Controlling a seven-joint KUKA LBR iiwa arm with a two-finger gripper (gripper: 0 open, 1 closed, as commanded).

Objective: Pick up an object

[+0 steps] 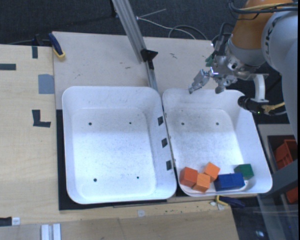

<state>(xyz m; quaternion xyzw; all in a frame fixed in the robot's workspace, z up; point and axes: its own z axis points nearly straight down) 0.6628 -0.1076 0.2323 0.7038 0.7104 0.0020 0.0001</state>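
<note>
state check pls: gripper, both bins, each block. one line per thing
gripper: open, nothing between fingers, above right bin's far edge
left bin: no objects inside
right bin: blocks clustered at near edge
orange blocks: three, touching
blue block: flat, beside orange blocks
green block: near right corner

The arm comes in from the upper right, grey casing with the orange band bulging above the wrist. The wrist angles down and to the left, cables looping round it. The gripper hangs low at the end, its two fingers spread apart with nothing between them, tips pointing down-left.
</note>
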